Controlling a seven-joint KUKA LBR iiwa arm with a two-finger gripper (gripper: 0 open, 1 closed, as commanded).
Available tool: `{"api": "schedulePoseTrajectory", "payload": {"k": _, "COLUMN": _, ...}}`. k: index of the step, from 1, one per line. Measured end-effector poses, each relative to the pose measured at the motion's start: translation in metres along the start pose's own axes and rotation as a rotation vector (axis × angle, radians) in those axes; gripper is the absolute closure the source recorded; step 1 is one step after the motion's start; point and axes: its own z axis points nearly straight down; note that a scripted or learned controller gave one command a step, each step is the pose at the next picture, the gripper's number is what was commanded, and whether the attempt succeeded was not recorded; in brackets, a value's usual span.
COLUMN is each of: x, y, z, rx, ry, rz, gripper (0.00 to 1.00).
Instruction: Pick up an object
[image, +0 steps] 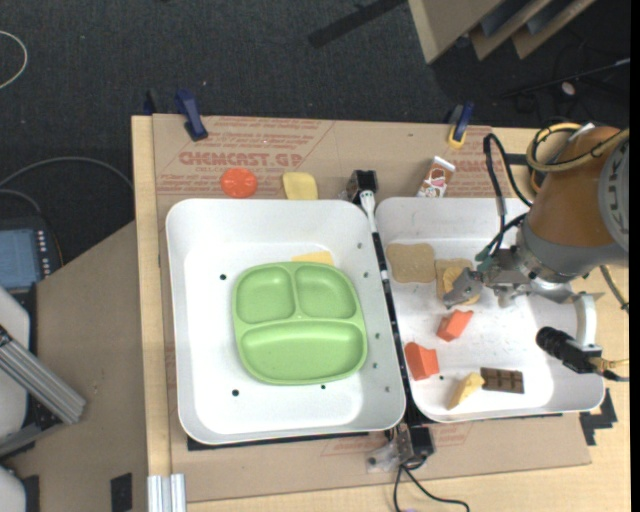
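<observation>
The claw (462, 290), its grip state unclear, hangs over the right bin (560, 400), partly hiding a tan piece (450, 272).

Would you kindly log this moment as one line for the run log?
claw: low in right bin, above orange block | grasp: unclear | green tray: left bin

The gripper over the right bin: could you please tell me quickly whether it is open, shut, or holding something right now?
Gripper: cannot be told; it sits low in the right bin, just above the orange block.
</observation>
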Motion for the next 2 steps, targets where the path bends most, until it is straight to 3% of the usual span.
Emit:
{"api": "schedulePoseTrajectory", "payload": {"k": 1, "x": 0.028, "y": -0.02, "z": 0.031, "rx": -0.01, "ry": -0.001, "rz": -0.004, "gripper": 0.0}}
{"api": "schedulePoseTrajectory", "payload": {"k": 2, "x": 0.025, "y": -0.017, "z": 0.017, "rx": -0.022, "ry": -0.005, "rz": -0.001, "gripper": 1.0}}
